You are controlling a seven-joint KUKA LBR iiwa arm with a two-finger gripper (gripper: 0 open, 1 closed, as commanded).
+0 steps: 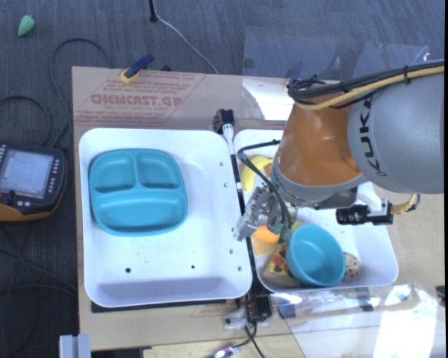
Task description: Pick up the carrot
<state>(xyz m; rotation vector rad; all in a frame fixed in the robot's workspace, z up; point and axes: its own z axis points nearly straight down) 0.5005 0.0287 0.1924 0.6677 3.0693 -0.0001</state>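
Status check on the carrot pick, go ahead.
Gripper low in right bin, fingers unclear. Orange piece, likely the carrot, just under it, grasp unconfirmed. Blue bowl crowds it on the right.

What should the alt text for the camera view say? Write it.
The gripper reaches into the right bin over an orange item beside a blue bowl. The left bin holds a blue divided plate.
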